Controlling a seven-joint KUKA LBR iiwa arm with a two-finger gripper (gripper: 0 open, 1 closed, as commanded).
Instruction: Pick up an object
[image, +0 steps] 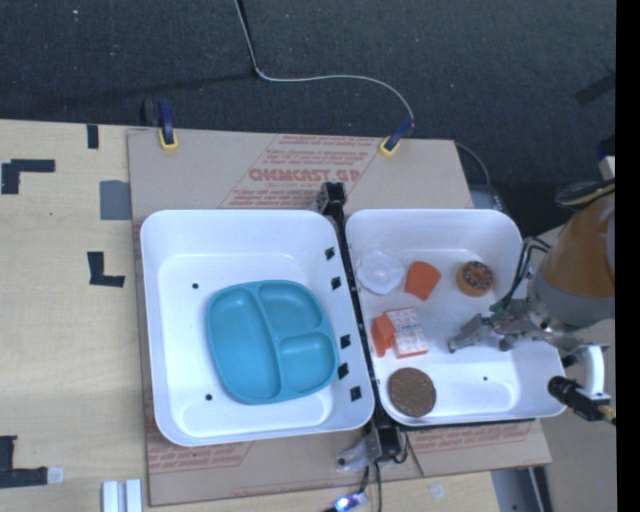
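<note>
— Two bins on the bench (60, 300): what sits in the left bin (165, 250)?
— One blue divided plate (270, 338), tilted, nothing else.
— And the right bin (500, 232)?
— A clear round lid (379, 271) beside an orange block (422, 280), a small round speckled piece (475, 277) further right, a red-and-white packet (398, 333) below them, and a brown disc (411, 391) near the front wall.
— The gripper (462, 340)?
— Low over the right bin's bare floor, right of the packet, apart from it. Whether its fingers are spread, I cannot tell.
</note>
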